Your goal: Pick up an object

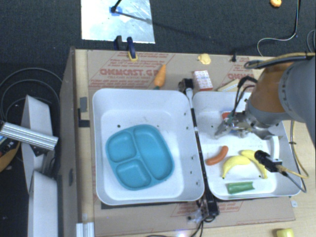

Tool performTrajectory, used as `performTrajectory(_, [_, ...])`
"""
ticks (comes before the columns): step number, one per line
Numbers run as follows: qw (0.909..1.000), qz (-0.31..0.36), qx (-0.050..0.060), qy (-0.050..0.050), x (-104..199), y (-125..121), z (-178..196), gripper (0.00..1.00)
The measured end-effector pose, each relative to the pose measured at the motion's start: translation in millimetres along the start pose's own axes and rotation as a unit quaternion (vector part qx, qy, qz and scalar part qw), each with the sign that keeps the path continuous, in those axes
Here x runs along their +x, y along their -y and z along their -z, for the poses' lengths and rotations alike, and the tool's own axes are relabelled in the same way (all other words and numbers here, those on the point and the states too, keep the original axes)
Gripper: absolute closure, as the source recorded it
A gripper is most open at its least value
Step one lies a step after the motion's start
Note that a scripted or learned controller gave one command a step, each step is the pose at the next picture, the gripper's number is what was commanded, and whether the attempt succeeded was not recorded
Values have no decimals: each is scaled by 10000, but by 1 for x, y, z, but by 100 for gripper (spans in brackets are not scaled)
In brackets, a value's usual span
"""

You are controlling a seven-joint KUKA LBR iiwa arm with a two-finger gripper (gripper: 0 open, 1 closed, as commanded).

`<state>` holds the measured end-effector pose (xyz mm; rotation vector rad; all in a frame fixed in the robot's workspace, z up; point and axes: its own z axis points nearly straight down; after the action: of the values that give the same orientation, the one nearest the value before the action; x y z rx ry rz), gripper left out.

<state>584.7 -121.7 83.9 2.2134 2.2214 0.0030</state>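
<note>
The right bin [215, 110] holds an orange-red sausage-shaped piece [217, 155], a yellow banana [236, 163] and a flat green piece [240, 186], all near its front. My gripper [224, 129] hangs low over the middle of this bin, just behind the sausage piece and left of the banana. A small red thing [226, 116] shows right behind the gripper, partly hidden by it. I see nothing held. The left bin [113, 105] carries a blue divided plate [139, 155].
Behind the bins on the cardboard lie an orange carrot-like toy [159, 76], a small white and red box [202, 79] and a pale yellow lump [204, 59]. A blue clamp [126, 44] sits at the board's back edge. The grey arm [291, 93] covers the right bin's back right.
</note>
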Motion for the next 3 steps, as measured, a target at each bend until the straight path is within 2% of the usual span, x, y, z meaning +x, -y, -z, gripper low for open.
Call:
performTrajectory(1, [10000, 21, -16, -9, 16, -64, 2, 0])
performTrajectory(2, [10000, -25, 41, -19, 16, 30, 46, 0])
performTrajectory(3, [10000, -19, 38, -22, 36, 86, -1, 0])
